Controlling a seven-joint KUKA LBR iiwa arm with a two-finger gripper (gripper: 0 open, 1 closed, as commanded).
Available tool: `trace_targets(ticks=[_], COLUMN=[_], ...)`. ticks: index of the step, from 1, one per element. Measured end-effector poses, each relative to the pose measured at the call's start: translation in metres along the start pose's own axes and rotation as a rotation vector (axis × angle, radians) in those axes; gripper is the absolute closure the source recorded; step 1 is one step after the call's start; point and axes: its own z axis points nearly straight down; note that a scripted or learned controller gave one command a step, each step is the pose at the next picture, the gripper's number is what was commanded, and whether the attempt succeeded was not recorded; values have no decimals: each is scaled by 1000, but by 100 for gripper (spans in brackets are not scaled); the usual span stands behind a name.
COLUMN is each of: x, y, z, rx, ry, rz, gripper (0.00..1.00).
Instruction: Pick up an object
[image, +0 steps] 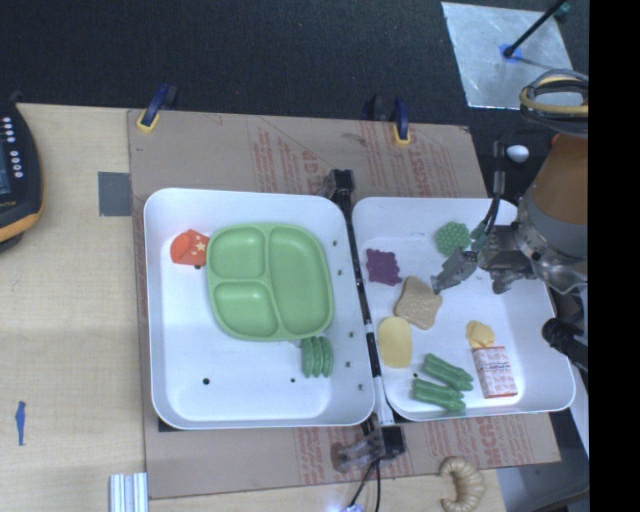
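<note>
My gripper (472, 278) hangs over the middle of the right bin (535, 400), open, with nothing between its fingers. One dark fingertip (444, 277) is just above and to the right of a tan bread slice (417, 302). A bumpy green piece (452, 237) lies just behind the gripper. Around them in this bin are a purple piece (382, 266), a pale yellow piece (394, 342), green pods (440, 380), a small yellow piece (480, 332) and a red and white packet (494, 372).
The left bin (180, 390) holds a green divided plate (270, 280), a red piece with a star (189, 247) and a small green item (317, 356). A tan curled object (462, 482) lies on the cardboard in front of the bins. A controller (15, 180) sits far left.
</note>
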Motion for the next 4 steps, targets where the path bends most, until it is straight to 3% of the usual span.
trace_targets(ticks=[1, 2, 3, 4], x=[-80, -101, -102, -102], y=[4, -9, -9, -8], z=[47, 132, 119, 119], rx=[1, 3, 1, 1], ry=[-2, 1, -2, -2], rz=[3, 1, -1, -1], gripper=[0, 0, 100, 0])
